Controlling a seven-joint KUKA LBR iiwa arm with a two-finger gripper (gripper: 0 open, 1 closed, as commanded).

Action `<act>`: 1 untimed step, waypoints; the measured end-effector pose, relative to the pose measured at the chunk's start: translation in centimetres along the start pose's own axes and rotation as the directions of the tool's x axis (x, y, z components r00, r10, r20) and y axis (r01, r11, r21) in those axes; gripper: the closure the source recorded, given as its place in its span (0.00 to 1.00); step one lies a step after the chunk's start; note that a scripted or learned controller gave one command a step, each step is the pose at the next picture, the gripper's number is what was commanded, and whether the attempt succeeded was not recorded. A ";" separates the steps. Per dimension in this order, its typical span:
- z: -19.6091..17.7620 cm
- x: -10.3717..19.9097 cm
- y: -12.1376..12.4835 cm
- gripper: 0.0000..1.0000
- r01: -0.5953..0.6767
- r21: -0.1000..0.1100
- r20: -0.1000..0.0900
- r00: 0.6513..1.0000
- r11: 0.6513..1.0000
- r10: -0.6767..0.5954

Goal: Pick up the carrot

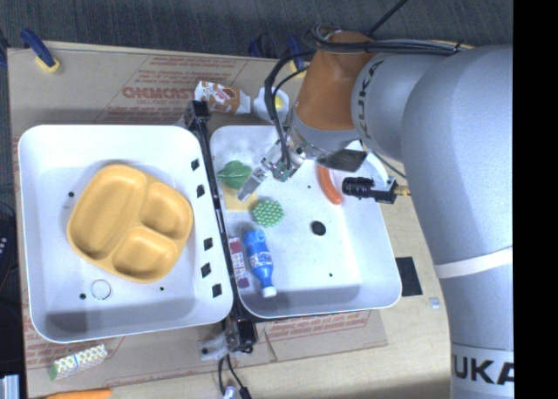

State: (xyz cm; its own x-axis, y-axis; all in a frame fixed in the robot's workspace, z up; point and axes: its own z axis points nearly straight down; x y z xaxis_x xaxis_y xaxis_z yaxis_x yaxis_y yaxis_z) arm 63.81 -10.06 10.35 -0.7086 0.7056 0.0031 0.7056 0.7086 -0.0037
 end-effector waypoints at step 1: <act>-13.5 2.0 3.6 0.00 0.177 -0.003 0.006 0.984 0.984 -0.177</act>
State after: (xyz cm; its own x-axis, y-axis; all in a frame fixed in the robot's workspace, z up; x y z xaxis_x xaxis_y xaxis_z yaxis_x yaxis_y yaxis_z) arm 65.03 -6.08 23.86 -0.8225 0.5688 -0.0025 0.5688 0.8225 0.0002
